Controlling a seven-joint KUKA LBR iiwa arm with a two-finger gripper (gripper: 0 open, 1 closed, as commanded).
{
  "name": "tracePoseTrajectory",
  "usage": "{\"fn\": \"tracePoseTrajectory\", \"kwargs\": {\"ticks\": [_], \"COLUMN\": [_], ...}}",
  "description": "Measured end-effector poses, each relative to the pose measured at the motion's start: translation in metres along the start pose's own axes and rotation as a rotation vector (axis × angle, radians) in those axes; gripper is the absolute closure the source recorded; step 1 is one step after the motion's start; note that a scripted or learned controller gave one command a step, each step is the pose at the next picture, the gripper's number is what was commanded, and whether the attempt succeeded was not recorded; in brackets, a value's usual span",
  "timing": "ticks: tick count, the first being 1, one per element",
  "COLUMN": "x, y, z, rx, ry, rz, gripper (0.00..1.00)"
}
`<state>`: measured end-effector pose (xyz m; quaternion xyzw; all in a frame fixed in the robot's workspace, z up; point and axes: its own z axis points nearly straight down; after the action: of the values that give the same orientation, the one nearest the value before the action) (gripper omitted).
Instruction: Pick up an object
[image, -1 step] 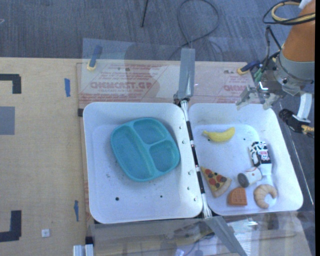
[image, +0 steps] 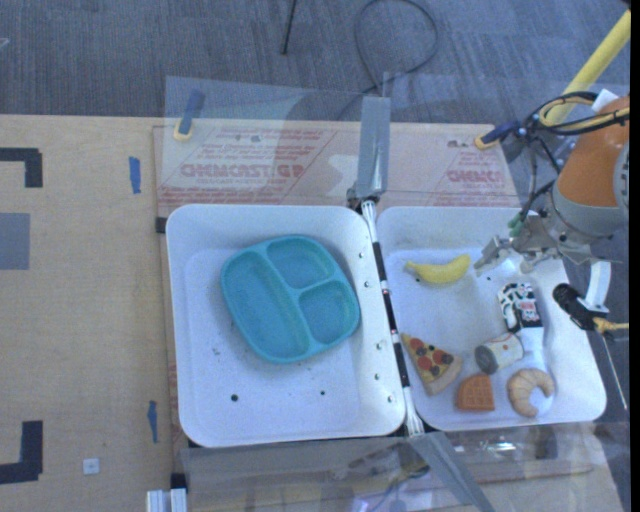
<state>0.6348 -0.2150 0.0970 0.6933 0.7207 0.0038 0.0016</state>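
Fingers of the gripper (image: 508, 250) sit low over the far part of the right bin (image: 590, 405), but their spread is not readable: the metal parts at the wrist run together with the white floor, so whether they are apart or closed cannot be told. Nothing is seen between them.

Nearest candidate is the banana (image: 438, 269). It lies just beside the gripper, on the side toward the divider between the bins, apart from it and not touching. Its long axis runs roughly across the bin, from divider toward gripper, with a slight upward curl at the ends. A grasp would, in my judgement, need a short shift toward the divider and a close across the narrow width.

Other items, taken from the banana: the black-and-white toy (image: 520, 304) nearer the camera and under the arm; the small can (image: 499, 353), pizza slice (image: 431, 362), orange piece (image: 476, 393) and croissant (image: 530, 388) along the near wall. The teal divided plate (image: 290, 297) lies in the left bin (image: 190, 400), well apart.

The arm's orange band (image: 595, 165) and cabling are cut off at the frame edge; the black-and-white toy's identity is unclear.
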Motion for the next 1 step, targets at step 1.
{"fn": "tracePoseTrajectory", "kwargs": {"ticks": [1], "x": [0.001], "y": [-0.0532], "z": [0.0079], "rx": [-0.001], "ry": [0.004], "rz": [-0.081], "gripper": [0.0]}}
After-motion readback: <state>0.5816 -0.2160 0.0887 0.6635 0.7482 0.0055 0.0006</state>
